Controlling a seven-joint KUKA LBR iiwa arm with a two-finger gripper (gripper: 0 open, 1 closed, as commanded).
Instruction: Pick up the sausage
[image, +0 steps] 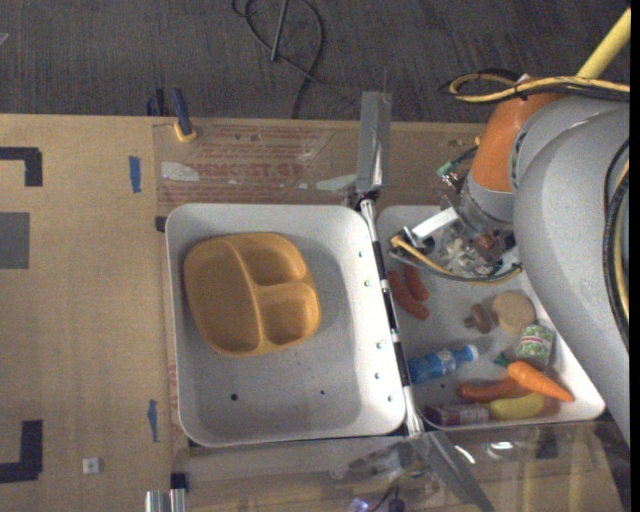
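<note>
The sausage (409, 291), a glossy reddish linked pair, lies near the right bin's (590, 400) left wall. Just above it hangs the gripper (462, 250); whether it is open cannot be told. A smooth orange carrot (538, 380) lies well apart.

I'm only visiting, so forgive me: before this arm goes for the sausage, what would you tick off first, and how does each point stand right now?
1. Sausage in plain sight, lying in the right bin near its left wall: ok.
2. Nothing lying on top of the sausage: ok.
3. Gripper near the target, above the bin's upper part, just up and right of the sausage: ok.
4. Gripper lined up directly over the sausage: not ok, it sits off to the side.
5. Fingers ready to take it: cannot tell.
6. Neighbours apart from the sausage, such as the blue bottle below it: ok.
</note>
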